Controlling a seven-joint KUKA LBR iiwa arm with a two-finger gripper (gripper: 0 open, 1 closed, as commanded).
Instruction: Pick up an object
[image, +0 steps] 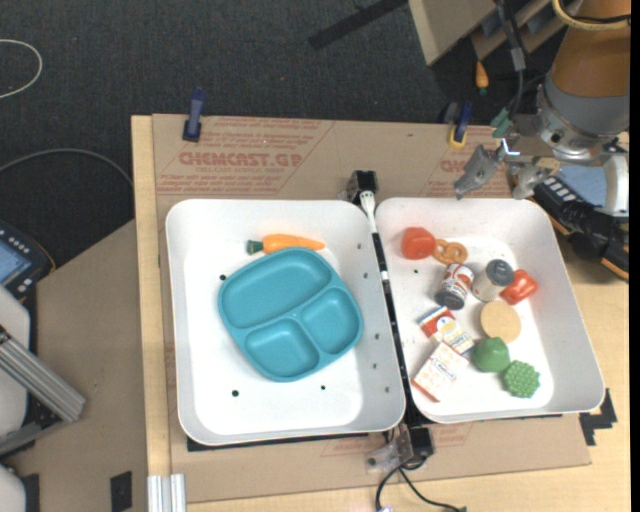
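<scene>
The gripper (497, 172) is seen with jaws spread, nothing held; the toys (470, 300) lie below them, well apart.

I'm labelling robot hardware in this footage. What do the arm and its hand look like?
The arm is a thick rounded column with an orange band above a grey metal wrist. Its hand is small, grey metal with two thin fingers, and dark cables run beside it.

Grey arm (585, 95) with an orange band, ending in a metallic grey pincer (498, 170).
</scene>
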